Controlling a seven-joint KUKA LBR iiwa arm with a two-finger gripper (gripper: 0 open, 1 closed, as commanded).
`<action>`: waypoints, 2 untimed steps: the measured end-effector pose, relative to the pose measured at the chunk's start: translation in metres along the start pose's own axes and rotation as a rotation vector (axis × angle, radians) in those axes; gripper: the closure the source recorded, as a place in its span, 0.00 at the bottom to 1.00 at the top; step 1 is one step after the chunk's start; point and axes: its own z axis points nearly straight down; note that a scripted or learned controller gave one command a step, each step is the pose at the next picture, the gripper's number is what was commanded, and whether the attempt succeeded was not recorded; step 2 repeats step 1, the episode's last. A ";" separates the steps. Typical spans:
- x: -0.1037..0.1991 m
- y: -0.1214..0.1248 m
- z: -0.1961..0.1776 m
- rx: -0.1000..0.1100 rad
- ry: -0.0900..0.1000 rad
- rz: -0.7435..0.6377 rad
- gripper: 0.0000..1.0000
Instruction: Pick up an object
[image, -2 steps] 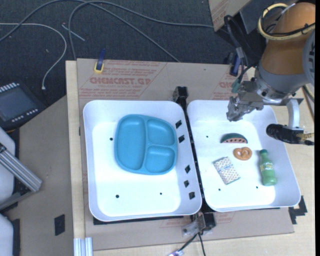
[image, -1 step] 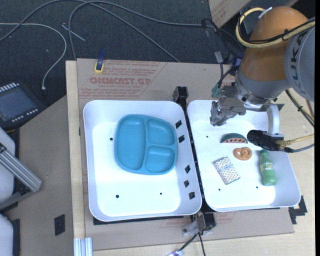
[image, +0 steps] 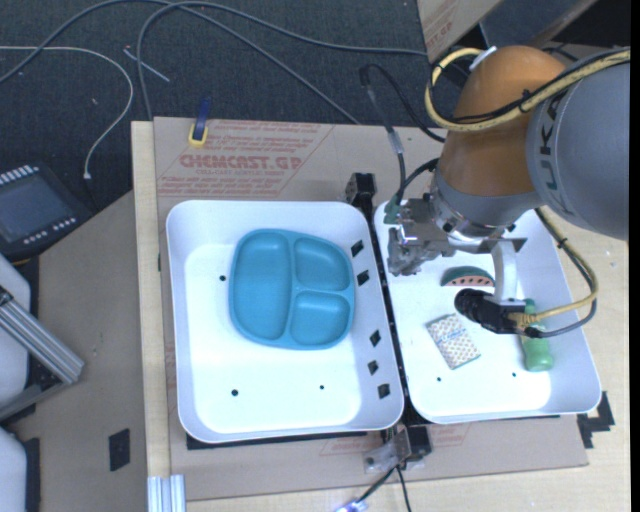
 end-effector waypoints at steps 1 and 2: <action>0.052 -0.012 0.014 -0.001 0.000 -0.001 1.00; 0.052 -0.012 0.014 -0.001 0.000 -0.001 1.00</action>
